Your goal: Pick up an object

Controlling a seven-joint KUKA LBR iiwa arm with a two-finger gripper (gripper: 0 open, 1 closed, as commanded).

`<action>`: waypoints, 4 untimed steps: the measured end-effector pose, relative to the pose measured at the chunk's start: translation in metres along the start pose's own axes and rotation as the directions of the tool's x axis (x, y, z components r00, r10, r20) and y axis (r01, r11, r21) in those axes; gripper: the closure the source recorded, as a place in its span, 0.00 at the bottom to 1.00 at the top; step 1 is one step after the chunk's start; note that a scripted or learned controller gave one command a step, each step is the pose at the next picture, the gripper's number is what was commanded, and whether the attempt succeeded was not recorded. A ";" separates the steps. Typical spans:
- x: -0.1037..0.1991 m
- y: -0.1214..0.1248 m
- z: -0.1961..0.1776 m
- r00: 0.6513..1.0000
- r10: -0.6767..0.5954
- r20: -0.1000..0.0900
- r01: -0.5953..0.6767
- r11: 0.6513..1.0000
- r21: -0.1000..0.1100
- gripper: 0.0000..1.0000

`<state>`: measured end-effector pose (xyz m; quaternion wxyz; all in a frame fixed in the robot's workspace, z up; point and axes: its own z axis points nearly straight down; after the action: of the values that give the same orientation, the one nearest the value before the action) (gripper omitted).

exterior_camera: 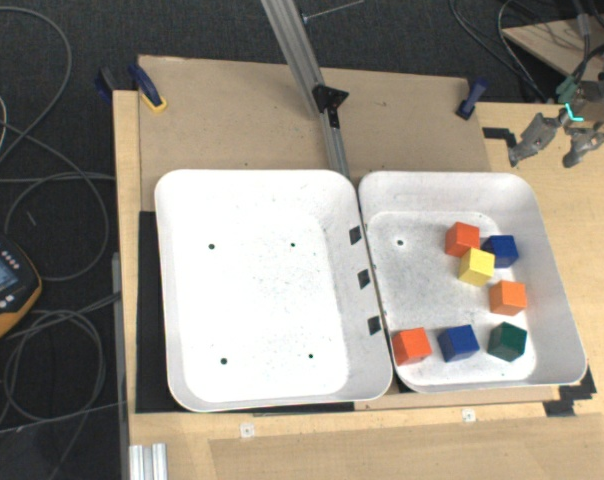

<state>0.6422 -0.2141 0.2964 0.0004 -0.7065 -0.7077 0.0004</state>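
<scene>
From my station I see the gripper (549, 146) parked at the far right, beyond the far rim of the right bin (542, 213), with its two fingers spread apart and nothing between them. Everything worth picking sits in that right bin: an orange cube (463, 238), a blue cube (501, 250) and a yellow cube (476, 266) huddled touching one another at the far side, another orange cube (508, 296) just nearer, and along the near wall a red-orange cube (412, 344), a blue cube (458, 342) and a green cube (506, 341). The left bin (182, 208) offers no target. I judge the step to be the approach, and I would aim for the red-orange cube at the near left, since it stands a little apart from its neighbours and leaves room for both fingers. Being a cube, it has no long axis to speak of; its faces look slightly turned against the bin walls, so I would rotate the wrist to meet two opposite flat faces and descend straight down.
</scene>
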 end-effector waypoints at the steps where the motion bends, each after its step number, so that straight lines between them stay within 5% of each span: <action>1: 0.006 0.004 0.045 1.000 0.000 -0.002 0.000 1.000 0.004 0.00; 3: 0.010 0.006 0.155 1.000 0.000 -0.002 0.000 1.000 0.004 0.00; 4: 0.010 0.008 0.139 1.000 0.000 0.001 0.000 1.000 -0.005 1.00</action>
<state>0.6500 -0.2042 0.1573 -0.0014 -0.7064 -0.7078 -0.0009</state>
